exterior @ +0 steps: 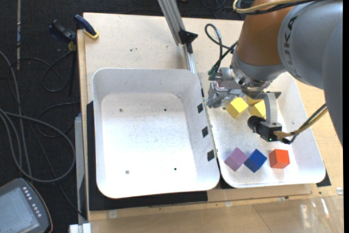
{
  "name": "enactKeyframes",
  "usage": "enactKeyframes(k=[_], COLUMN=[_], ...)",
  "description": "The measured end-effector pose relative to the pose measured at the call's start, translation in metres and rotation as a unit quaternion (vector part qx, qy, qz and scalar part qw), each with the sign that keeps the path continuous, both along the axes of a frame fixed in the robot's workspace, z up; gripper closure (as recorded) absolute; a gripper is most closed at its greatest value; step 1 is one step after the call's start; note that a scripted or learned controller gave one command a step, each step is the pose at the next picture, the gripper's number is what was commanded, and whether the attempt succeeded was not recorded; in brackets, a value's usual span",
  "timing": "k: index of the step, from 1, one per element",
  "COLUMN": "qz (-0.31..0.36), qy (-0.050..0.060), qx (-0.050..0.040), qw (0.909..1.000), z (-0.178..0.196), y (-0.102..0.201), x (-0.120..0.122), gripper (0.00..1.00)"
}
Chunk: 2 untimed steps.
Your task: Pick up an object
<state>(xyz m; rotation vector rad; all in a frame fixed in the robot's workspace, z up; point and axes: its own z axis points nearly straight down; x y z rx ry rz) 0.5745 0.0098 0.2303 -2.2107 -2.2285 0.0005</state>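
A: Where is the gripper (pixel 238 100)?

B: Low inside the right bin (pixel 308 133), toward its far half, under the grey arm (pixel 305 35) with the orange band. A yellow block (pixel 236 107) sits right at its metal fingers.

A: Is it gripping that block?

B: I cannot tell. The wrist covers most of the fingers, so whether they are open, closed, or clamped on the block is not visible.

A: What else lies in the right bin?

B: A 2nd yellow block (pixel 257 109) just beside the 1st, partly behind the black piece hanging off the gripper. Along the near side of that bin, 3 more sit in a row: a purple block (pixel 235 159), a blue block (pixel 255 161) touching it, and an orange block (pixel 279 158) close by.

A: And next to the right bin?

B: The left bin (pixel 103 117), its edge overlapping the right bin's rim.
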Motion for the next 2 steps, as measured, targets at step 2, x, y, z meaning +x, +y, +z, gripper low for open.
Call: enactKeyframes(k=[2], qz=[-0.001], qy=[-0.001], qx=[-0.0003], qw=[1.0], z=[0.004], y=[0.08], x=[-0.009], gripper=[1.0])
